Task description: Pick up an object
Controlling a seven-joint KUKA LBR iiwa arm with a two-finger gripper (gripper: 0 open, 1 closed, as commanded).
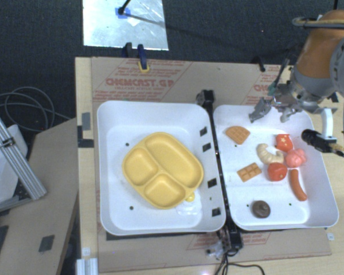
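**Toy food in the right bin, gripper above its far edge**

Nearest, a brown round piece (261, 209) lies in the right bin (318, 213). The gripper (273, 111) hangs open, holding nothing, above the far rim. Cardboard (160, 79) beyond reads "CHEMCAST GP".

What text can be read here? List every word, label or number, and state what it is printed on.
"CHEMCAST GP", red print on the brown protective sheet under the bins, at its far left.
A second red print at the sheet's far right, beside the claw: partly covered, too blurred to read.
More red print along the sheet's near edge: too small to read.
Nothing readable on the bins, tray or toy foods.
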